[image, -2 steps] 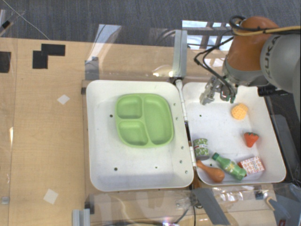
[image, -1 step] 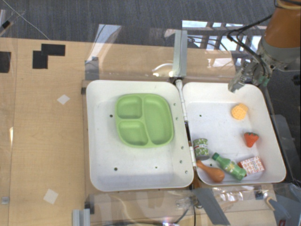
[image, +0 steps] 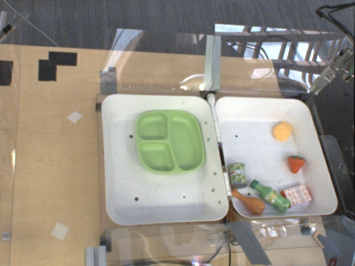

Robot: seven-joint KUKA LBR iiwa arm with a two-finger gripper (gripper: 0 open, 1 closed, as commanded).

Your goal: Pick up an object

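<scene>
Gripper (image: pixel 327 77): sits outside the bins, just past the far right corner of the right bin (image: pixel 260 107), up against the metal framing there. It's small and partly lost in the clutter, so I can't tell how wide it's set. Nothing visible in it and it touches no object.

Counts, left to right, all placed from the gripper:
- Bins: 2, side by side. The left bin (image: pixel 119 165) is well off to the gripper's left, the right bin is just below-left of it.
- Green divided plate (image: pixel 169 141): 1, three compartments, flat in the middle of the left bin. It's the farthest thing from the gripper.
- Green can (image: pixel 237 173): 1, in the right bin against its left wall, well apart from the gripper.
- Drumstick (image: pixel 248 201): 1, brown, at the near left corner of the right bin.
- Green bottle (image: pixel 270 196): 1, lying on its side, just right of the drumstick, close or touching.
- Yellow round piece (image: pixel 282 131): 1, alone in the far half. It's the nearest candidate to the gripper, below-left of it.
- Strawberry (image: pixel 296 163): 1, near the right wall, below the gripper.
- Red-and-white packet (image: pixel 297 194): 1, just beside the bottle's right end.

Pickable objects in the right bin: 6, all resting on the bin floor.
</scene>
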